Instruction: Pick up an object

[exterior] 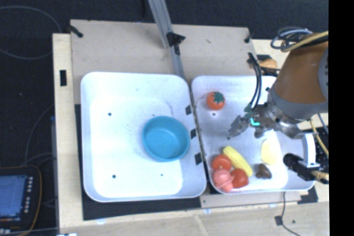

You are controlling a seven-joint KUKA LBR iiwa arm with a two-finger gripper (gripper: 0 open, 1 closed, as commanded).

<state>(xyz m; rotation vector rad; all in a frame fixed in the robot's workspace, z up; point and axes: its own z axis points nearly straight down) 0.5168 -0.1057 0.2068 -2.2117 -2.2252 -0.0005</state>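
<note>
My gripper (246, 130) hangs over the middle of the right bin (238, 88), its two dark fingers spread open with nothing between them. Below it lie a yellow banana-like piece (237, 158), two red tomatoes (221, 163) (240, 178) and a pink object (222, 179), crowded in the bin's front left corner. A pale yellow object (269, 152) and a small brown object (264, 172) lie to the gripper's lower right. An orange-red fruit with a green top (215, 100) sits alone at the back left of this bin, up and left of the gripper.
The left bin (105, 119) holds a blue bowl (166, 138) near its right wall. A grey metal pole (157, 3) slants down to the divide between the bins. Cables and the arm's orange band (301, 72) fill the right side.
</note>
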